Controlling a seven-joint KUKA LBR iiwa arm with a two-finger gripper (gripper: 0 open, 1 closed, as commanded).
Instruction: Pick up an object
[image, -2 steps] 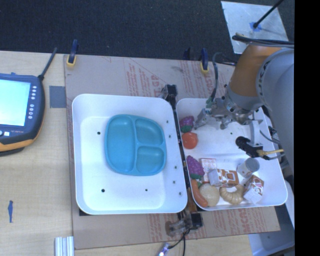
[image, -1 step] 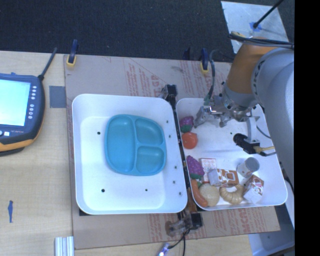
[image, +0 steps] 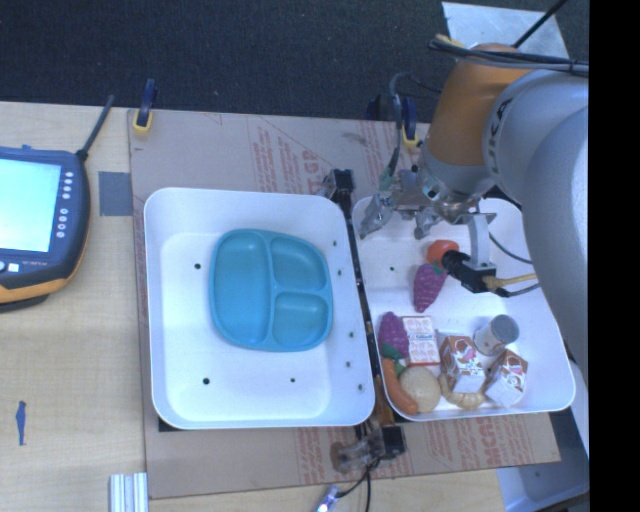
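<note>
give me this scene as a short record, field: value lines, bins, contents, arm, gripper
left bin: holds a blue divided plate, lying flat near its middle
right bin: toy food along the near side, purple grapes near the middle
near-side items: second purple grape bunch, small printed box, carrot, round cookie, small cartons
arm: reaches in from the right over the right bin's far end
gripper: above the far part of the right bin, nothing seen between its fingers
left of bins: tablet-like pendant on the bench

End effector (image: 425, 215) fingers — state unclear
</note>
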